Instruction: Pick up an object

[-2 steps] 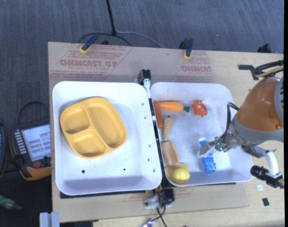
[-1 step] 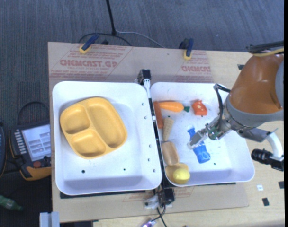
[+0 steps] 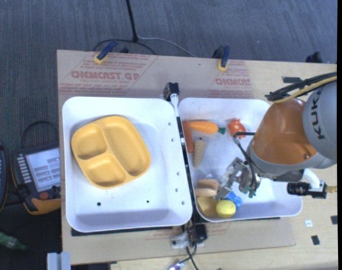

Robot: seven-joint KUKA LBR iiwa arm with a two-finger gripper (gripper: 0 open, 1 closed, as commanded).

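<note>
Gripper is down in the right bin, near its front-left corner, over a clump of toy food; whether it is spread or closed I cannot tell from this angle, metal parts overlap and blur. Nothing visibly held. Likely target is the clump right under it: yellow lemon-like ball, a small blue piece touching it, a tan bun-shaped item just left. These look like hollow plastic toys, so light, stiff, smooth; the round lemon probably slips or rolls out of a pinch unless taken across its widest middle. The bun is flatter, better taken across the short sides. Farther back in the same bin: orange carrot, cone, a red-orange piece, all well apart from the gripper, with open white floor between. Room is tight at the target: the lemon sits close to the front wall and near the divider wall between the bins, so one finger may hit the rim. Clear room is toward the bin's middle and straight up. Left bin holds a yellow divided plate, well away.
</note>
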